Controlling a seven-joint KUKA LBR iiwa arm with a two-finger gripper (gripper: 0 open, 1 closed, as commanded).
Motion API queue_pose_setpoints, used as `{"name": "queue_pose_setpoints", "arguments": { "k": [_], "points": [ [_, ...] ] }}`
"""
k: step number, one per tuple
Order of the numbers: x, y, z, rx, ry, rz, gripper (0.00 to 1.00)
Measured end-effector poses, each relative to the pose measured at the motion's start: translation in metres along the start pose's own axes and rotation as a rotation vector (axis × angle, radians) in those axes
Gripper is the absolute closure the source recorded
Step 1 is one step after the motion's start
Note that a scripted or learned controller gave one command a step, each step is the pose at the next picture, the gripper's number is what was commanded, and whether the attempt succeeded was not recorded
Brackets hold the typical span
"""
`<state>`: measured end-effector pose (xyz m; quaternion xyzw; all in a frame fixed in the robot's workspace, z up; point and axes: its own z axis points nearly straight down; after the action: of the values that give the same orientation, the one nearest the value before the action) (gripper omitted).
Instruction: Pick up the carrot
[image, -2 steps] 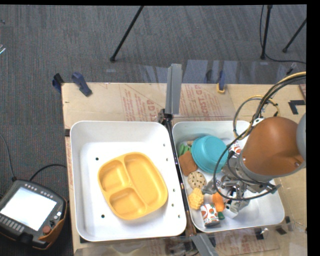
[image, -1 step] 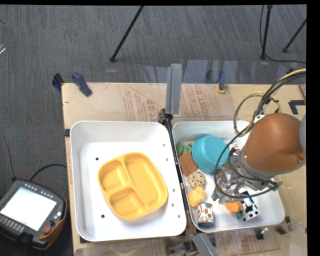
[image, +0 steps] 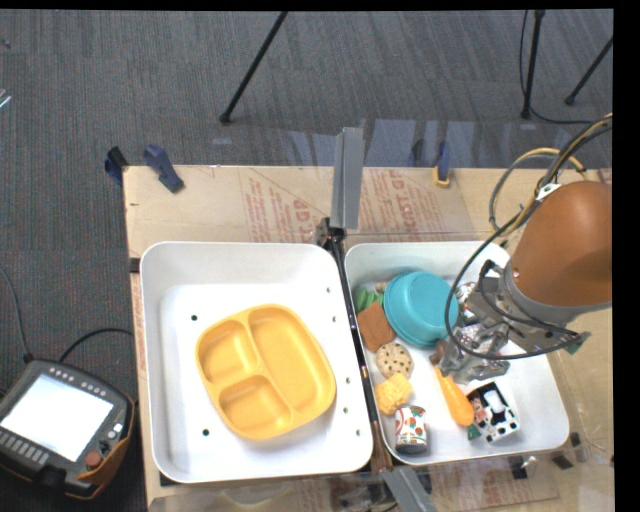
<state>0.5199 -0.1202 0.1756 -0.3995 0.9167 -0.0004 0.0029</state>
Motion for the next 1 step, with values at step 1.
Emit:
{"name": "queue_pose_setpoints", "arguments": {
  "k": [1],
  "points": [
    [0.0007, 0.0015, 0.0026, -0.006, 0.003, -0.001, 0.00]
  ]
}}
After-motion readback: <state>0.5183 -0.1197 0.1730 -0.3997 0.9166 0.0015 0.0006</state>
